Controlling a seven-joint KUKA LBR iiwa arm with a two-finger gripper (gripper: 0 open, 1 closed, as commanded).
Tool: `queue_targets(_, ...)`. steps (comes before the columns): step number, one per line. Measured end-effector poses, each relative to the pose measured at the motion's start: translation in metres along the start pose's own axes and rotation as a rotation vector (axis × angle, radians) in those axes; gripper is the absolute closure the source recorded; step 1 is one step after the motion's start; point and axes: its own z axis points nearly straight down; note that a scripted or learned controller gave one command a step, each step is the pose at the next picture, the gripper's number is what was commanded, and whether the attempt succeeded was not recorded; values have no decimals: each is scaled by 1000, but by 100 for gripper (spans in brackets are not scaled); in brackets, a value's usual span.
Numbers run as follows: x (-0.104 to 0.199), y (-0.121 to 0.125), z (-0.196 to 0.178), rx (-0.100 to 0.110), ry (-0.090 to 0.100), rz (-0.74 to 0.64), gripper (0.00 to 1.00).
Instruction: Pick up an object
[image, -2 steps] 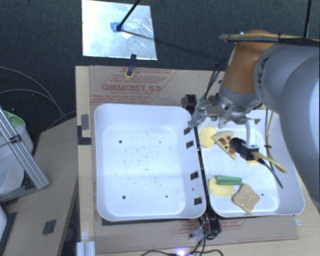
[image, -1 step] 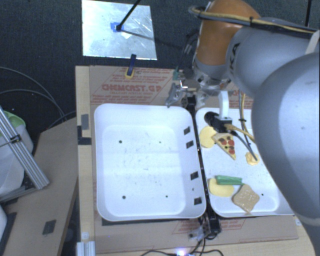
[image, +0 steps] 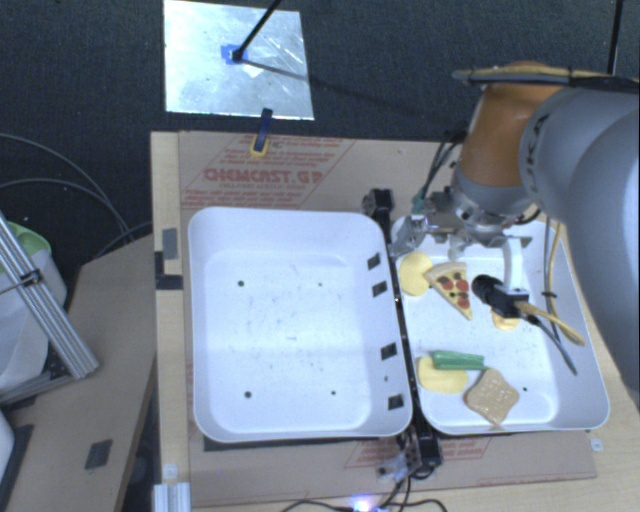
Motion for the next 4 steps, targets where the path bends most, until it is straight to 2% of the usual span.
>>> queue_targets(1, 82, 26, -52, -14, 3, -18, 0)
queue_targets(2, 26, 35, 0, -4, 0, -5, 0)
queue_targets(3, 29, 36, -14, -9, 1, -13, 100)
queue_targets(4, 38, -6, -2, -3, 2, -8, 100)
